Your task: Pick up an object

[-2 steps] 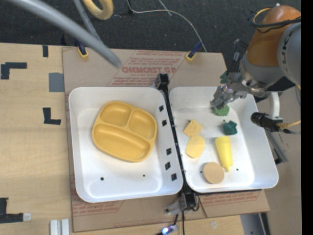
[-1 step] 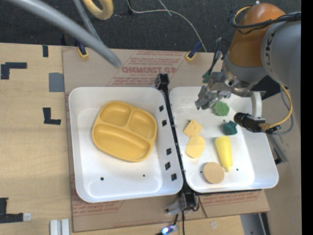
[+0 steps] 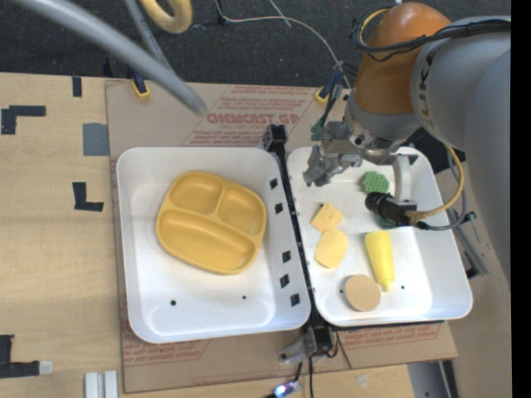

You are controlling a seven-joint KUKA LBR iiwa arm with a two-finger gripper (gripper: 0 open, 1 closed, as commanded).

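Note:
The right white bin (image 3: 444,293) holds several small things. A yellow wedge (image 3: 326,216) lies near its left wall, with a pale yellow oval piece (image 3: 331,249) just in front of it. A yellow cylinder (image 3: 380,257) lies in the middle, and a tan round disc (image 3: 362,292) sits at the front. A green ridged piece (image 3: 375,180) rests at the back, partly under the wrist. My gripper (image 3: 319,171) hangs over the bin's back left corner, a little behind the yellow wedge and apart from it.
The left white bin (image 3: 137,264) holds a yellow divided plate (image 3: 211,220). A black divider strip (image 3: 286,222) runs between the bins. The grey arm with its orange band (image 3: 398,36) covers the right bin's back right part.

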